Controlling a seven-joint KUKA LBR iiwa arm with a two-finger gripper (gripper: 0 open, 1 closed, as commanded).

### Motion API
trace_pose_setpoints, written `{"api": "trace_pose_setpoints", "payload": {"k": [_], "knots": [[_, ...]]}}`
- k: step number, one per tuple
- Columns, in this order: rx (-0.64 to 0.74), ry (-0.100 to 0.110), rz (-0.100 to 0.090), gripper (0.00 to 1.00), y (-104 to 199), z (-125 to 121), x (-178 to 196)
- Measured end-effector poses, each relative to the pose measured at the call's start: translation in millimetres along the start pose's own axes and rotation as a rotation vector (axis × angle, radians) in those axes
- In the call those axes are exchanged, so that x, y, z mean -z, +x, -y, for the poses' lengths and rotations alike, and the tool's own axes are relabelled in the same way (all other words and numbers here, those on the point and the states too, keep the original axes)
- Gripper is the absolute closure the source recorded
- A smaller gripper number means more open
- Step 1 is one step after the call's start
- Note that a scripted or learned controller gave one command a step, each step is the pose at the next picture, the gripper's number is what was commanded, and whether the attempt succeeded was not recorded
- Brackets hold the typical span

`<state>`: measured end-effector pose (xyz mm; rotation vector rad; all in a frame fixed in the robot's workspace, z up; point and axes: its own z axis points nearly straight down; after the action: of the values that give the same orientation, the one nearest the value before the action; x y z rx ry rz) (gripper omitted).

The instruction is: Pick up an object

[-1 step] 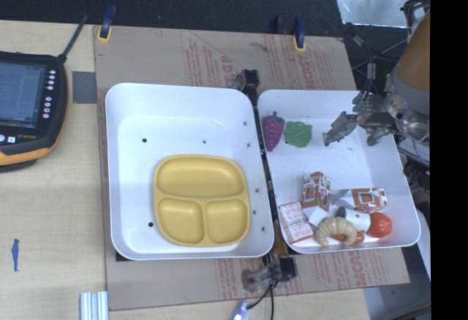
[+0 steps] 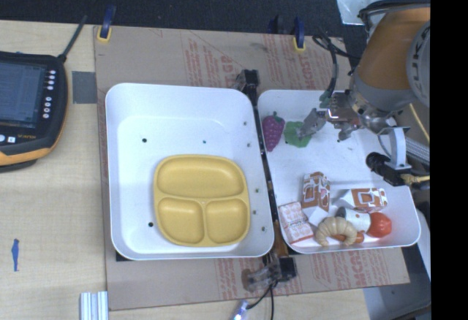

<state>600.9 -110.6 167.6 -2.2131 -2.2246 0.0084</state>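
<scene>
My gripper [image 2: 330, 126] hangs over the far part of the right bin [image 2: 409, 238], open, with nothing between its fingers. Just left of its left finger lies a green toy vegetable [image 2: 296, 134], and a purple bunch of grapes [image 2: 273, 130] lies by the bin's left wall. At the near end of the bin lie a brown-and-white carton [image 2: 315, 191], a second carton [image 2: 369, 199], a flat snack packet [image 2: 292, 221], a croissant [image 2: 338, 231] and a red tomato [image 2: 379, 224].
The left bin [image 2: 131, 114] holds a yellow divided plate [image 2: 202, 199]. A teach pendant [image 2: 25, 107] lies on the bench at far left. Blue clamps [image 2: 107, 21] hold the cardboard sheet under the bins. A black bracket [image 2: 387, 169] juts in at the right bin's right edge.
</scene>
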Motion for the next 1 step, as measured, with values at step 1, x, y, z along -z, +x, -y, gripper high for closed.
{"api": "trace_pose_setpoints", "payload": {"k": [1], "knots": [[-0.003, -0.003, 0.000, 0.00, -102.1, 101.2, -0.3]]}}
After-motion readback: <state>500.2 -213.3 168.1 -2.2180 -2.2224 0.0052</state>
